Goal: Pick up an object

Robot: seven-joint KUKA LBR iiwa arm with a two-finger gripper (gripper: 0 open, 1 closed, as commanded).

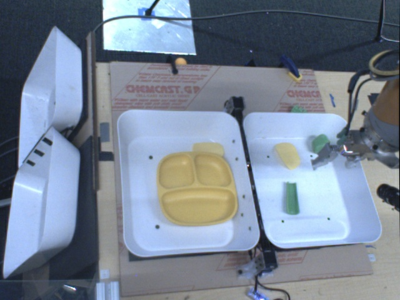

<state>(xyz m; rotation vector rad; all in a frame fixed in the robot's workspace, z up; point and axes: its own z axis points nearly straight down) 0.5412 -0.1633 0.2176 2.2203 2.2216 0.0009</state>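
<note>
Here the jaws (326,157) are hanging over the right bin (325,230), grip unclear; tabletop cardboard (187,86) is lying beyond them, dark floor (262,36) farther off.

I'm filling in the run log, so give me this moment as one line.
claw: over right bin, near green block | grasp: none seen | yellow piece, green stick: lying in bin

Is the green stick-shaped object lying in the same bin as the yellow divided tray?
No, the green stick lies in the right bin, while the yellow divided tray sits in the left bin.
</note>
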